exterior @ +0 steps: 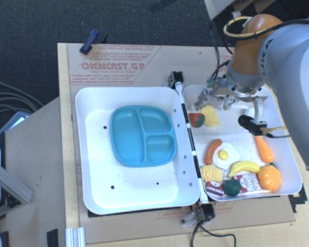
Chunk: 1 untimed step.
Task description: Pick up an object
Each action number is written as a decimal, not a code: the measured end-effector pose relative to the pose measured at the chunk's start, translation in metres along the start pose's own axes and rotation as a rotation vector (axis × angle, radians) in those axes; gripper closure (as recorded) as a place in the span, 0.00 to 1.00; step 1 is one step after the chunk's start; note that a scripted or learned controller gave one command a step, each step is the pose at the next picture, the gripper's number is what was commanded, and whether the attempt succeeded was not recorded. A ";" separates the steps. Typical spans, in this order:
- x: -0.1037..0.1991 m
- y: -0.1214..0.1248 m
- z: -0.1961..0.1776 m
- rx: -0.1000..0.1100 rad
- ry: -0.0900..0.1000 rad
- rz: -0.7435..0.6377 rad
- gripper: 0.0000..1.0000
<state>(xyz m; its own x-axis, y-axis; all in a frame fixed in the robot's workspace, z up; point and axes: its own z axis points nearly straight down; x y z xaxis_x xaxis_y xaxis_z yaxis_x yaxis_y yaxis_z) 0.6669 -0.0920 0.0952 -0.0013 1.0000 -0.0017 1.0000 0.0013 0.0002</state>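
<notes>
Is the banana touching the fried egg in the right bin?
Touching. The camera view shows the banana lying right against the lower edge of the fried egg, with no bin floor visible between them.

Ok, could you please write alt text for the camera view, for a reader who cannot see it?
A grey arm's claw hangs over a yellow toy at the far end of the right bin, which holds toy food: carrot, banana, fried egg. The left bin holds a blue divided plate.
</notes>
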 end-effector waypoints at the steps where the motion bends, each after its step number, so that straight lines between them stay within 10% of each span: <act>1: 0.000 -0.001 0.011 0.002 0.001 0.001 0.00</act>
<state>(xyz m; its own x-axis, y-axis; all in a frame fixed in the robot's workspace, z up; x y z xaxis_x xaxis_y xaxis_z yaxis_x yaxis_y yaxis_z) 0.6662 -0.0920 0.0847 -0.0007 1.0000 -0.0002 1.0000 0.0007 -0.0023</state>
